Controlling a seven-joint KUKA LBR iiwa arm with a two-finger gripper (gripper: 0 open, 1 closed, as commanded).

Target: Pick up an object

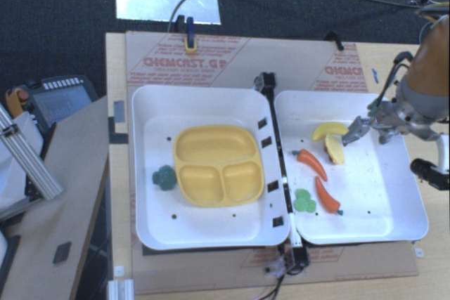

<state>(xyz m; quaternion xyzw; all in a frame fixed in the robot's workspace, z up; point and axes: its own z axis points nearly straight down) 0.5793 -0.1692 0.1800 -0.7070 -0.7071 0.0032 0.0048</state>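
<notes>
I see the wooden counter (116, 151) with two shallow white plastic bins on it. The left bin (148, 151) holds a big yellow tray with three sections (218, 165) and a small dark green broccoli piece (164, 178) just beside it. The grey arm with the orange band (429, 74) reaches over the right bin (394, 207). Its end effector (354, 131) hangs near a yellow banana (329, 130) and a pale yellow slice (335, 150). I cannot tell how its fingers stand. Lower lie two orange carrots (311, 164) (327, 196) and a green leafy bit (304, 201)
</notes>
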